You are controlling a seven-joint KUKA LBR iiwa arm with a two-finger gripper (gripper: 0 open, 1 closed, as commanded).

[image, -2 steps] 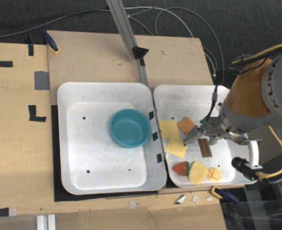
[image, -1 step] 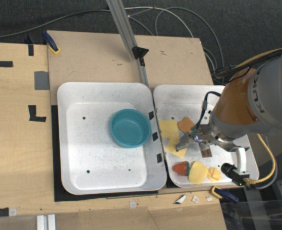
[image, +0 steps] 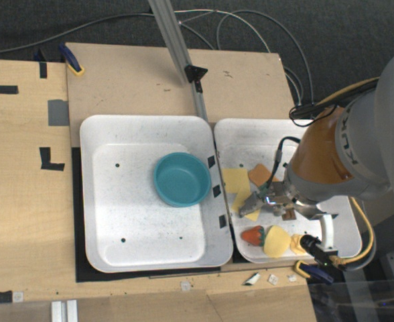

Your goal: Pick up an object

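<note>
The right bin (image: 331,227) holds several small items. A pale yellow flat piece (image: 235,179) lies at its left side, with a brown piece (image: 259,174) just right of it. A red item (image: 252,235) and a round yellow item (image: 276,241) sit near the front rim, and another small yellow item (image: 297,244) lies beside them. My gripper (image: 251,205) is low in this bin, just below the pale yellow piece and above the red item. A small yellow scrap (image: 252,215) shows at its tip. The arm's orange band (image: 321,159) hides the bin's middle.
A teal bowl (image: 181,179) stands in the left bin (image: 116,200), towards its right side. A grey pole (image: 177,45) slants down to the wall between the bins. Cables run behind the right bin. Small white scraps (image: 252,279) lie on the bench in front.
</note>
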